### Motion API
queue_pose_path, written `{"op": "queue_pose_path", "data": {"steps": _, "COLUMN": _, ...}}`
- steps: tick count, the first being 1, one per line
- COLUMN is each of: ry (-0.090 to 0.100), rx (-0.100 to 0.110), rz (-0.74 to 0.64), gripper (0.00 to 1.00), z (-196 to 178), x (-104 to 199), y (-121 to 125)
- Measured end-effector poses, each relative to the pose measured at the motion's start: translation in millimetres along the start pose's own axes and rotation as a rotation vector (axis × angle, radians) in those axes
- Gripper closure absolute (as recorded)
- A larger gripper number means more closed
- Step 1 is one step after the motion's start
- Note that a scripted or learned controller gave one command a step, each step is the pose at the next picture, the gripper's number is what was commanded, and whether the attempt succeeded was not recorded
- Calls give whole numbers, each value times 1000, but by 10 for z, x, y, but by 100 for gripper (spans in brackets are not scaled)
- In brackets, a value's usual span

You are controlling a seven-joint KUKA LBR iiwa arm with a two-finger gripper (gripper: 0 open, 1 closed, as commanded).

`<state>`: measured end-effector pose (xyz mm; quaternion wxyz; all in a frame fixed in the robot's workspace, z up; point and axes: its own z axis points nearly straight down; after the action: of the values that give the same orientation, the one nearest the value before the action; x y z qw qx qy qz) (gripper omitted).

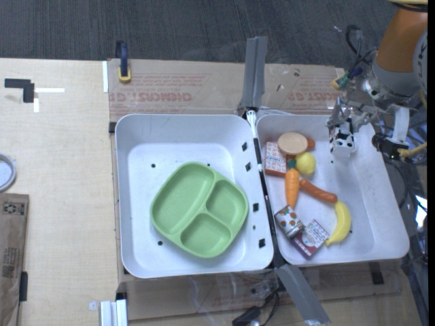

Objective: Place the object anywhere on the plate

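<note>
Hand (pixel 343 141) hangs over the upper right part of the right bin (pixel 387 202), clear of the toy food; whether it is spread or pressed together cannot be told, and nothing is visible in its grip. Objects lie clustered along that bin's left side: carrot (pixel 291 186), lemon (pixel 306 163), banana (pixel 340 224), small cartons (pixel 301 229). Green three-section plate (pixel 198 210) sits in the left bin (pixel 136 182), nothing on it.

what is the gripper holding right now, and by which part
Cannot be told: the gripper hangs over the right bin's upper corner, too small and cluttered to show anything in it.
</note>
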<state>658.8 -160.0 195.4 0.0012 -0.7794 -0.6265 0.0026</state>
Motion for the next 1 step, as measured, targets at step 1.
{"op": "queue_pose_path", "data": {"steps": 1, "ry": 1, "rx": -2, "rz": -369, "gripper": 100, "z": 60, "x": 650, "y": -611}}
